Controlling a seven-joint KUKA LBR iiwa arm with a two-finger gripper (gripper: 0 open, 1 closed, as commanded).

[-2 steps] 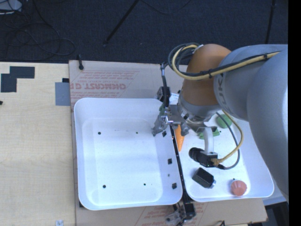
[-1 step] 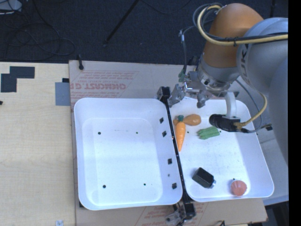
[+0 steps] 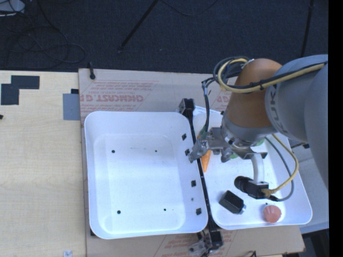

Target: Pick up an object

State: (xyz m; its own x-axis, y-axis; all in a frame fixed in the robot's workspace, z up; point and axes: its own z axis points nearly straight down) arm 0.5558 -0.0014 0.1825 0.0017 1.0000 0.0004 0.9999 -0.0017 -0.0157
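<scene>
My gripper (image 3: 205,145) is low over the left edge of the right bin (image 3: 300,210), close to the divider between the two bins. An orange object (image 3: 205,161) lies directly under it against the bin's left wall, partly covered by the gripper. Whether it is held cannot be made out. A black block (image 3: 232,202) lies on the bin floor toward the front. A pinkish-red ball (image 3: 271,213) rests in the front right corner. A sliver of something green (image 3: 258,142) peeks out from beneath the wrist.
The left bin (image 3: 96,143) sits beside the right one, sharing a black clipped divider (image 3: 199,186). Both bins rest on a cardboard sheet (image 3: 123,92). The arm's bulk covers the back of the right bin.
</scene>
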